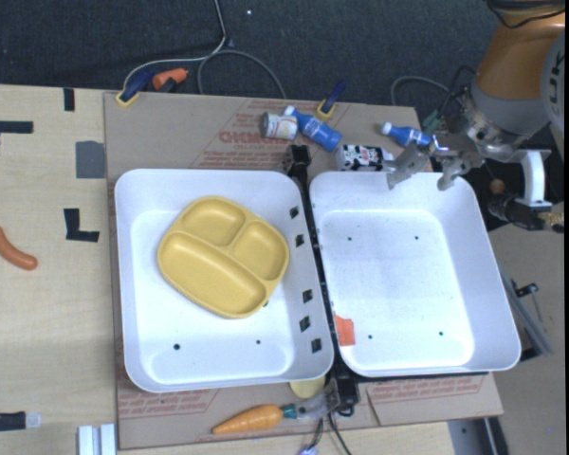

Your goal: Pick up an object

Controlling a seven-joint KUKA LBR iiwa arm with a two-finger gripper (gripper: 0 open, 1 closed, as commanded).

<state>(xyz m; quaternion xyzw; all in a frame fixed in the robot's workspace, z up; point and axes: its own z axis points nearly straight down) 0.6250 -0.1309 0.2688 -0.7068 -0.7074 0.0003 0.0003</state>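
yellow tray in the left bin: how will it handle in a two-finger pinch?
The yellow tray looks like moulded plastic, so probably stiff and light for its size. It lies flat and wide in the left bin, so only a rim or divider pinch seems feasible. Gripped off-centre it would likely tilt, and the glossy surface may slip.

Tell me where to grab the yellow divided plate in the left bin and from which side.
Grip the yellow divided plate by its outer rim, probably the upper-right edge facing the pincer, coming down from above with one finger inside a compartment and one outside. It lies flat and upright in the left bin, too wide to span, and the raised rim is the one thin part offered.
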